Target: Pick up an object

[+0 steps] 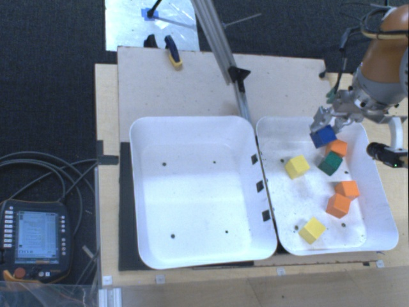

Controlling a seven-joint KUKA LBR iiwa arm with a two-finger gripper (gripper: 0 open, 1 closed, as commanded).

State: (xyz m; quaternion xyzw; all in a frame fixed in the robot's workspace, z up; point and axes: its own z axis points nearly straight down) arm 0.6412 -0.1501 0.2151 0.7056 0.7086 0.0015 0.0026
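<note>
My gripper (324,125) hangs over the far part of the right bin (279,232), shut on a blue block (323,136) that shows between and just below its fingers. Under it and slightly nearer lie an orange block (339,148) and a green block (330,164), touching each other. A yellow block (296,166) sits to their left. Two more orange blocks (347,188) (338,205) lie side by side toward the bin's right wall. Another yellow block (312,229) rests near the front rim.
The left bin (144,171) stands beside the right one, with a dark divider (261,187) between them. A slanted metal pole (214,31) crosses the bench at the back. A teach pendant (35,238) and cables lie off the bench at the left.
</note>
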